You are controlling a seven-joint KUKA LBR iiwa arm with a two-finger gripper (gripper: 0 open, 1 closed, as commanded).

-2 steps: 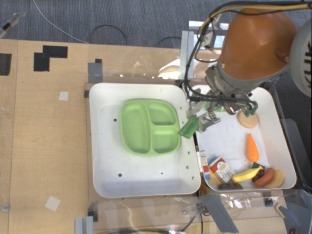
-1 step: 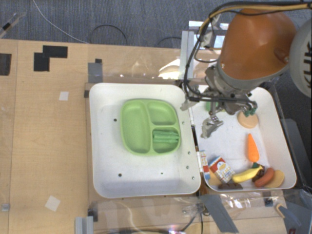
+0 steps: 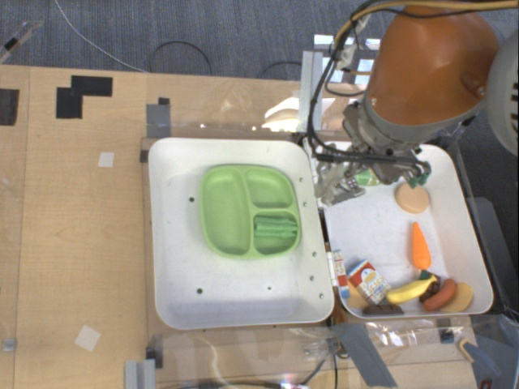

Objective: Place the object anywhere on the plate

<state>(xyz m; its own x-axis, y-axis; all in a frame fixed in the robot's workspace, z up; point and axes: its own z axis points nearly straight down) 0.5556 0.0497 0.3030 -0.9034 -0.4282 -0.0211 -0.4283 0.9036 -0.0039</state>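
The arm (image 3: pixel 430 63) comes in from the right and hangs over the top of the right bin (image 3: pixel 466 217), its orange band facing the camera and hiding much of the wrist. Below it the gripper (image 3: pixel 345 183) sits low at the bin's upper left corner, close to the wall between the two bins. Its metal parts blur together there, and I cannot tell how far apart they stand or whether anything is caught in them. A small green item (image 3: pixel 365 177) shows just beside it, too hidden to name.

The bench (image 3: pixel 73 241) is pale wood with black markings near its upper left, and grey carpet (image 3: pixel 203 14) lies beyond it with a thin cable across.

The left bin (image 3: pixel 174 290) holds a green plate (image 3: pixel 247 210) with three compartments, near its middle, with nothing on it.

In the right bin a round tan cookie (image 3: pixel 413 198) lies near the gripper, an orange carrot (image 3: pixel 419 246) below it, and along the bottom edge a small carton (image 3: pixel 366 279), a banana (image 3: pixel 409 290), a reddish sausage (image 3: pixel 439 293) and a tan lump (image 3: pixel 461 296), crowded together and touching.
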